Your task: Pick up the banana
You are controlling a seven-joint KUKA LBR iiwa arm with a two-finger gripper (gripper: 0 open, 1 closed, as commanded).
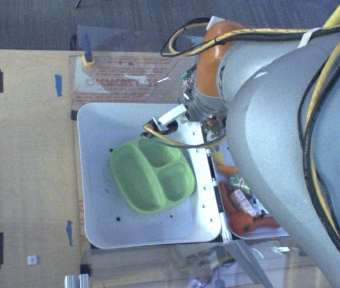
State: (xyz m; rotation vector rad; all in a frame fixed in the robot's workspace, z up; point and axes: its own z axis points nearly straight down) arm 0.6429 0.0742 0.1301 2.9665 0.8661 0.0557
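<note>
1. The banana [218,158] lies in the right bin [259,236]; a small yellow part shows just beside the divide between the bins, under the arm [277,101].
2. Near it lie a small packet [241,198] and an orange-red toy [241,221].
3. The tool [208,123] sits above the divide between the bins; its opening cannot be told.
4. The left bin [98,137] holds a green divided plate [152,176].
5. Both bins rest on the bench [26,161].
</note>
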